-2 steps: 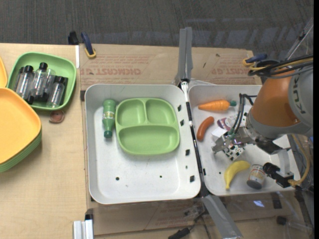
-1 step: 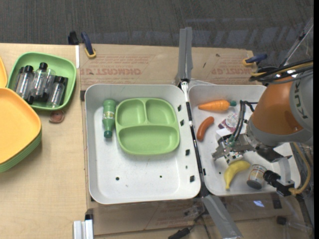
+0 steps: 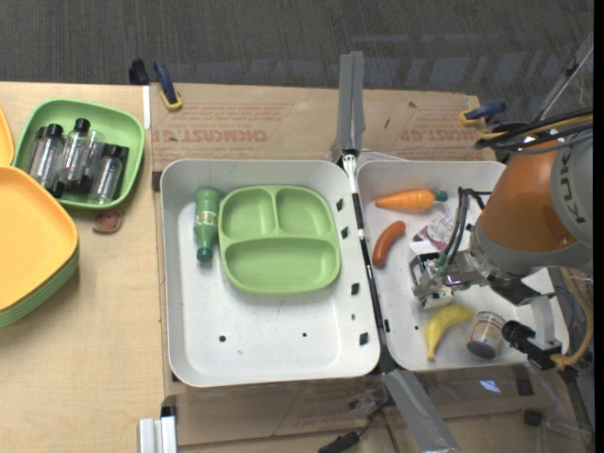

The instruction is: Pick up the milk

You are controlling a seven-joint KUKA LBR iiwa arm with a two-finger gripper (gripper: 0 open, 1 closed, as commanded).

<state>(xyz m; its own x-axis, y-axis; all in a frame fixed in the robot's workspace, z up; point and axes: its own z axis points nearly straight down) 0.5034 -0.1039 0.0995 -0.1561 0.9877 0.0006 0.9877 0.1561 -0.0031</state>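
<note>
In the right bin, a small whitish pack with pink marks lies near the middle, partly behind the arm's cables; it may be the milk. My gripper hangs low over the bin floor, just below that pack and directly above the banana. The grey and orange arm covers the bin's right side.
The right bin also holds an orange carrot, a red sausage and a small metal can. The left bin has a green divided plate and a green bottle. A green tray of bottles and orange plates sit far left.
</note>
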